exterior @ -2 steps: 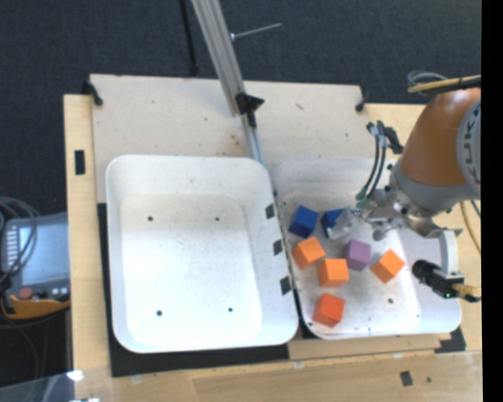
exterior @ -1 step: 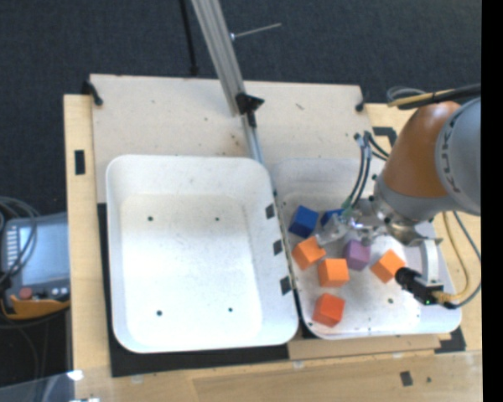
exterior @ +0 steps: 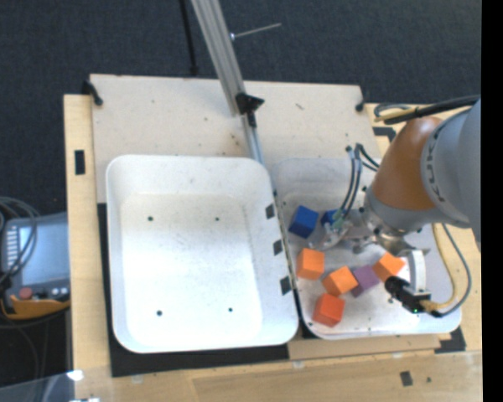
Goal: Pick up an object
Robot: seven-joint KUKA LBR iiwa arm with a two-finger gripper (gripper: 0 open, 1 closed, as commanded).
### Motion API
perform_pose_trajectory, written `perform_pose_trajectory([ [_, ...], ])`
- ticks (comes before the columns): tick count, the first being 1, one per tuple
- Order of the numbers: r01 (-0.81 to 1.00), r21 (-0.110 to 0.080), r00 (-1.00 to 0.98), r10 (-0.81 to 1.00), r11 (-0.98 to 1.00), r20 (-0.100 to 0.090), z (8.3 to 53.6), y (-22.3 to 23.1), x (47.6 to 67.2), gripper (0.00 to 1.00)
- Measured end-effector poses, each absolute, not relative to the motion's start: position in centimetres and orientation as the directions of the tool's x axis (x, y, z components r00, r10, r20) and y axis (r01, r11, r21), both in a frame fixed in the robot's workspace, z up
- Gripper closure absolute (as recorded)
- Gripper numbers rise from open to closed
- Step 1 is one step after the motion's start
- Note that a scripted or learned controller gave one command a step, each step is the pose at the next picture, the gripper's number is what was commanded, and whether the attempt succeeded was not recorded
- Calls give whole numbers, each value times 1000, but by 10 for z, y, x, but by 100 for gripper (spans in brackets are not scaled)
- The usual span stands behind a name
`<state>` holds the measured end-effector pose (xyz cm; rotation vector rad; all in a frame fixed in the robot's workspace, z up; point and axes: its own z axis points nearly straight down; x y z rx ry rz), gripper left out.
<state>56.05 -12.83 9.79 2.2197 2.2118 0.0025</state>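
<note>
Camera view: two shallow white bins are seen side by side on the surface (exterior: 176,124), the left bin (exterior: 126,182) and the right bin (exterior: 314,174). The arm (exterior: 419,170) is reached in over the right bin, and the end effector (exterior: 352,234) is lowered among the blocks there; whether it is spread or pressed together cannot be told. A blue block (exterior: 303,221) is seen just left of it. Three orange blocks (exterior: 311,263) (exterior: 342,280) (exterior: 390,265), a purple block (exterior: 365,276) and a red-orange block (exterior: 329,309) are clustered below.
</note>
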Motion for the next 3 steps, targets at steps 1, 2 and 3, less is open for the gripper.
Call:
perform_pose_trajectory([
  [1,1000,11,12,1000,-12,-5,109,-130,561,100],
  [2,1000,5,6,1000,-6,-1,153,-132,562,100],
  [3,1000,7,-3,1000,3,-1,204,-123,562,100],
])
